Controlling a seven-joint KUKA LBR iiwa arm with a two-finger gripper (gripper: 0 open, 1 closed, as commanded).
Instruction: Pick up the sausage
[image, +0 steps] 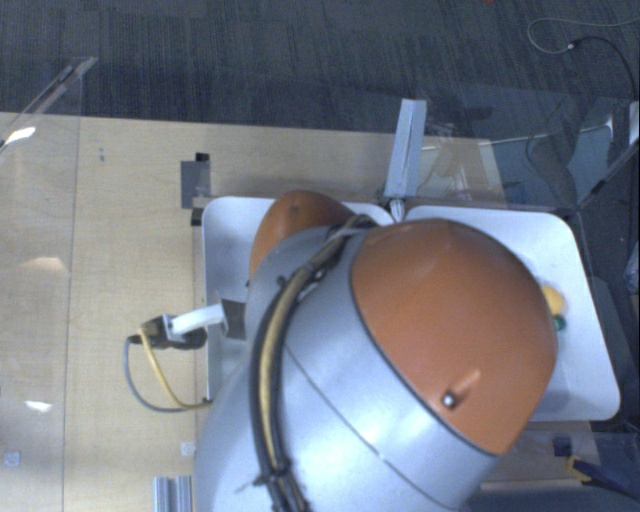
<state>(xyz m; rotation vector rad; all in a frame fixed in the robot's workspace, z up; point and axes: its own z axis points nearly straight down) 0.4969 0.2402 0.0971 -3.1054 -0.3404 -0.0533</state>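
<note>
one arm (330, 400) overhangs two white bins (590, 330), one yellow object (552, 298) showing.

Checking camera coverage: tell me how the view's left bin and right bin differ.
The arm covers nearly all of the left bin, leaving a corner and rim; the right bin has its right side uncovered. The right bin holds a small yellow thing by the arm's edge; the left bin's contents are hidden. Both are white.

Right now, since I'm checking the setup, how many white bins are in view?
2: left bin, a strip showing left of the arm; right bin, its right side showing. The arm hides most of both.
</note>
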